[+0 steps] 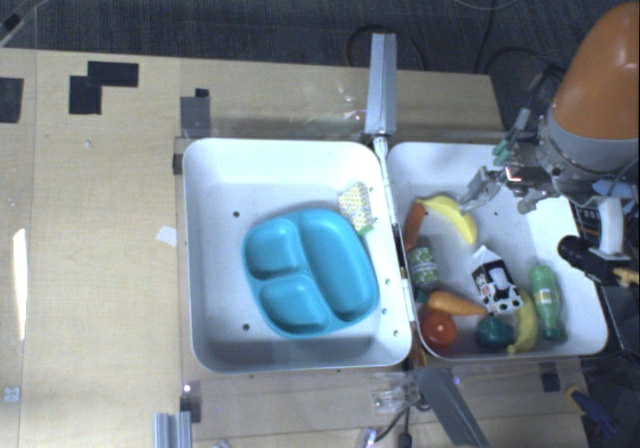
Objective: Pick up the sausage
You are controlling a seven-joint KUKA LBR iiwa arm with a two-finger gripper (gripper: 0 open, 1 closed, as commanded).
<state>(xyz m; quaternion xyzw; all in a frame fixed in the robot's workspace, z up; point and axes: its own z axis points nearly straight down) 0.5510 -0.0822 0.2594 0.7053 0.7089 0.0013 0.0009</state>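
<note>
Sausage (414,223), reddish-brown, lies along the left wall of the right bin (590,336), just left of the banana (452,217) and above a small green can (423,265). Pincer (487,183) hangs over the bin's upper middle, beside the banana's tip and apart from the sausage; whether it is spread or closed, cannot tell. Left bin (215,236) holds a blue divided plate (310,271).

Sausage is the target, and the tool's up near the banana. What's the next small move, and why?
Probably shift the tool toward the divider: the sausage lies against the right bin's left wall, beyond the banana, with a can just below it.
</note>
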